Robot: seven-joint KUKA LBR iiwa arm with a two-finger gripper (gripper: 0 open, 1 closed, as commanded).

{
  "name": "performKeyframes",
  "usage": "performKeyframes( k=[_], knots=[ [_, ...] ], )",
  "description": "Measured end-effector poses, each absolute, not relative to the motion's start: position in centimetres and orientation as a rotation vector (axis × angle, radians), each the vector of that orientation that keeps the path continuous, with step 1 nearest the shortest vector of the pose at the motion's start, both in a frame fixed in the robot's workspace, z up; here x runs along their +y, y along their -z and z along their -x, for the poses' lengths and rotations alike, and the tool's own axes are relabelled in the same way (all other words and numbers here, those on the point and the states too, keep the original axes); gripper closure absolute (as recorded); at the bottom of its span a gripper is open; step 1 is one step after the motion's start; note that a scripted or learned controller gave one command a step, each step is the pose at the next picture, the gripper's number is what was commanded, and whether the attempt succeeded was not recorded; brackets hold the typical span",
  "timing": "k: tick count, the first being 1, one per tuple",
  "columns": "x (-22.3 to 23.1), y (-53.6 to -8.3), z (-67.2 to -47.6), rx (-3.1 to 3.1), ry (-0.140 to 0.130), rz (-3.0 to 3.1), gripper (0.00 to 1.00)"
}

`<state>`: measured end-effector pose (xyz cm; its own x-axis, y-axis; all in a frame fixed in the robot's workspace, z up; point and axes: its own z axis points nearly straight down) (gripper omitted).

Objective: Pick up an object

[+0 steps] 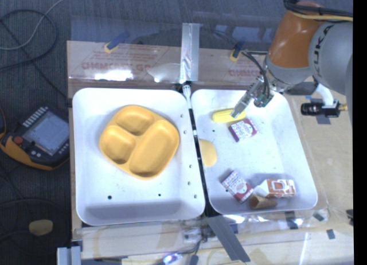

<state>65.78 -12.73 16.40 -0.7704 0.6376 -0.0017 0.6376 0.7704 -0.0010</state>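
My gripper (251, 104) hangs over the far part of the right bin (287, 143), and its fingers stand apart and open with nothing between them. One fingertip (238, 109) is right beside a small yellow block (221, 115) that lies flat near the bin's far left. A maroon and white packet (243, 129) lies just below the gripper. Near the front lie a second maroon packet (235, 184), an orange and white carton (279, 187) and a brown cone-shaped piece (261, 202). A pale yellow disc (207, 153) rests against the bin's left wall.
The left bin (86, 201) holds a large yellow divided plate (139, 140). A metal divider (189, 51) stands between the bins at the back. A teach pendant (40, 137) lies off the bench to the left.
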Motion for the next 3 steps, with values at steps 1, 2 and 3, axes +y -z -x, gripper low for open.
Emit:
performKeyframes(
  k=[1,2,3],
  knots=[
    [-7.7,-25.5,-64.7,2.821,0.001,-1.381,1.0],
    [-4.0,-24.0,-61.3,2.662,0.003,-1.673,1.0],
    [-13.0,-28.1,-57.9,2.922,0.003,-1.144,1.0]
  ],
)
